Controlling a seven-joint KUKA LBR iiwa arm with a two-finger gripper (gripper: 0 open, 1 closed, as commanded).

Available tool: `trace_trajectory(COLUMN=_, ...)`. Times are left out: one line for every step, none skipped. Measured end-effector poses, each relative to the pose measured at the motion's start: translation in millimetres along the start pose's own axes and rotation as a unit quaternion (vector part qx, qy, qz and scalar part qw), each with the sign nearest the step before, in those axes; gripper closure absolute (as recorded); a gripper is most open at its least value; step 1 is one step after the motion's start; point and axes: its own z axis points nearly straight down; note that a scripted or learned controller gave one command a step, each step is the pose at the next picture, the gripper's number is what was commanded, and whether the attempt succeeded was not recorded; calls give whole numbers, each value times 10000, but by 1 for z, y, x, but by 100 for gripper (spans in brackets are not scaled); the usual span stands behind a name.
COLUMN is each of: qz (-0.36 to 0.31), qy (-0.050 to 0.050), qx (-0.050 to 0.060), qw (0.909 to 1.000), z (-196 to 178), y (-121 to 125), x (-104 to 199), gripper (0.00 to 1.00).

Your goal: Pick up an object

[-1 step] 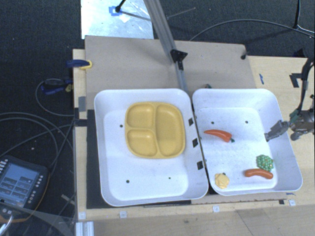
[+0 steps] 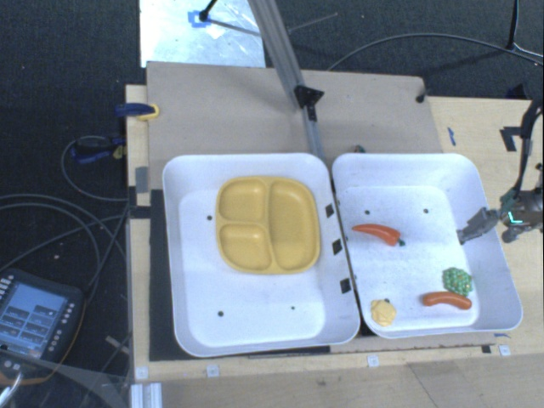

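Note:
The right bin holds several small toy foods. A red-orange pepper lies near its middle. A green broccoli piece sits at the lower right, with an orange sausage just below it. A small yellow piece rests in the lower left corner. My gripper reaches in over the bin's right rim, above and to the right of the broccoli, touching none of the foods. Nothing shows between its tips.
The left bin bears a yellow divided plate. A grey pole slants down to the gap between the bins at the back. Cables and a handheld controller lie on the floor at the left.

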Motion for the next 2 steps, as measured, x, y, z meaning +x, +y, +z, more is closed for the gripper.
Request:
trace_trajectory(qz=16, qy=5, qx=26, qw=10000, z=42, y=1, x=-3, gripper=0)
trace_trajectory(qz=16, qy=6, qx=28, qw=10000, z=85, y=0, x=-7, gripper=0)
